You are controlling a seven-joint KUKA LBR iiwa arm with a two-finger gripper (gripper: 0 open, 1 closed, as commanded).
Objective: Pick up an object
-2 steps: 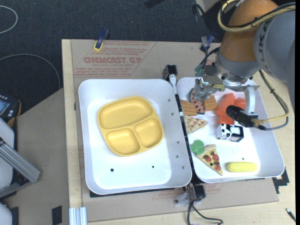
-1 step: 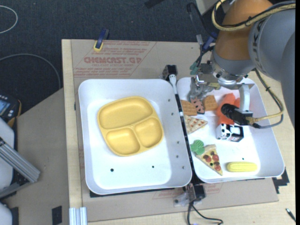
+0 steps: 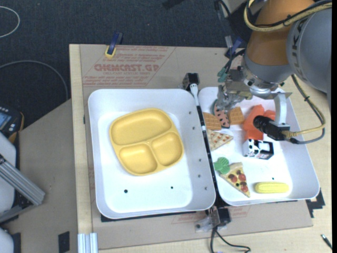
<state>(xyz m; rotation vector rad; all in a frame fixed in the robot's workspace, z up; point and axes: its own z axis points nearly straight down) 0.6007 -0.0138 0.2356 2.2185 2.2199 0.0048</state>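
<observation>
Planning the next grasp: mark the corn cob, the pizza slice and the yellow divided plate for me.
corn cob (image 3: 271, 187), camera view, middle of the cob.
pizza slice (image 3: 237, 178), camera view, centre of the topping.
yellow divided plate (image 3: 141, 127), camera view, floor of its largest compartment.

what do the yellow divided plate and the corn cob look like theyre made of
Yellow divided plate: looks like moulded plastic, smooth with a soft sheen and rounded compartment ridges. Corn cob: probably plastic toy food, uniformly bright yellow with a slight gloss; too small to be sure.

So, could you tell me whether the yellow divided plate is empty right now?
Empty. The yellow plate lies upright in the left bin with all three compartments bare.
</observation>
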